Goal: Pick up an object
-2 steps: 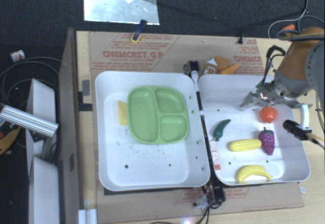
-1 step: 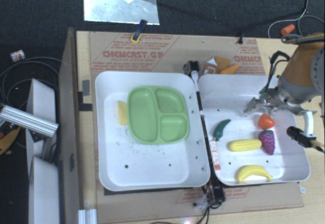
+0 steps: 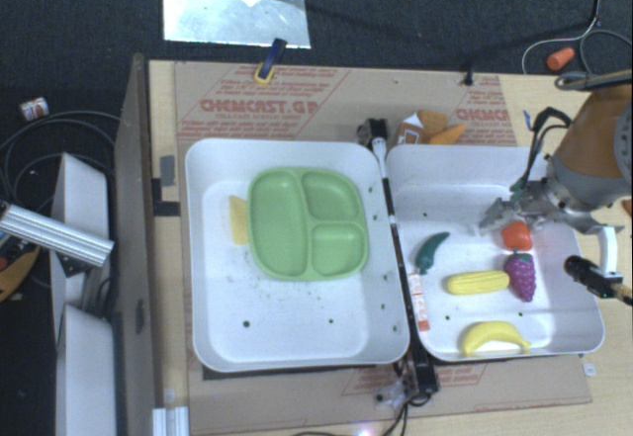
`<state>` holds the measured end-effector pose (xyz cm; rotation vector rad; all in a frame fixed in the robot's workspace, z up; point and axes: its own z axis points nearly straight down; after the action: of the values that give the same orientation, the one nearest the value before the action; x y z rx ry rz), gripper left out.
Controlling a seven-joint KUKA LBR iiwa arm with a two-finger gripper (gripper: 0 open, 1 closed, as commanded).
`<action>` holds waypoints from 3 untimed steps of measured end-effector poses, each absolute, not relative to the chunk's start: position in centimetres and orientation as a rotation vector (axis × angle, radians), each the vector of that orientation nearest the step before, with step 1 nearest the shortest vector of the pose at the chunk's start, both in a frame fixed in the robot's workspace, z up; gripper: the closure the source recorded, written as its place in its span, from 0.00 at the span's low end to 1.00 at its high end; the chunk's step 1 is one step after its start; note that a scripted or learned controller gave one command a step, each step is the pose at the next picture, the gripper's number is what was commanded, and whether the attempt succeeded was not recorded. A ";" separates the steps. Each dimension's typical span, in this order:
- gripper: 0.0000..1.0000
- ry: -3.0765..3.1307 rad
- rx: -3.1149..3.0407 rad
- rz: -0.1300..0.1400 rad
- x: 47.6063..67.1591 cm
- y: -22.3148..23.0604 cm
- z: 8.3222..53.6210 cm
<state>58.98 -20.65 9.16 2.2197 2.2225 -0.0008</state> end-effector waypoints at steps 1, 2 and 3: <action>0.00 2.223 2.220 -0.001 57.8 -20.7 9.0; 0.00 2.222 2.212 0.005 59.2 -20.7 12.8; 0.00 2.224 2.219 -0.001 58.7 -20.6 8.7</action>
<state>58.68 -20.62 8.74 2.2185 2.2241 -0.0010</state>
